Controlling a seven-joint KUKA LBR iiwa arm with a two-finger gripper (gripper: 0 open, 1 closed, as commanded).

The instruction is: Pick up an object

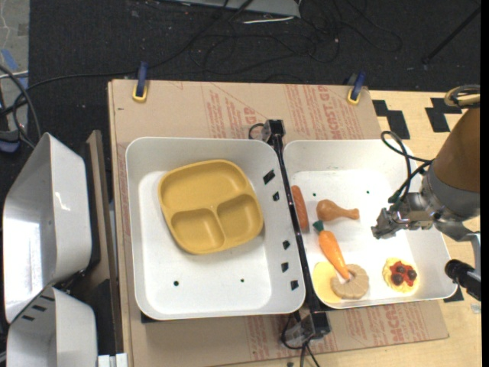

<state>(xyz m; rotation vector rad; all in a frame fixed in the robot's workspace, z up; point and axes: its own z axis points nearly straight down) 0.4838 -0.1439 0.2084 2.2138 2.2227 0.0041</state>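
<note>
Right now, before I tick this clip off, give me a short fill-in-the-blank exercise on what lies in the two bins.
1. The yellow divided plate lies in the ____ bin.
2. The carrot has its green top pointing toward the ____ edge of the view.
3. The sausage lies along the right bin's ____ wall.
4. The drumstick lies between the sausage and the ____.

Missing words: left; top; left; gripper

Orange band, grey wrist, dark cabled hand point(388, 225).
</note>
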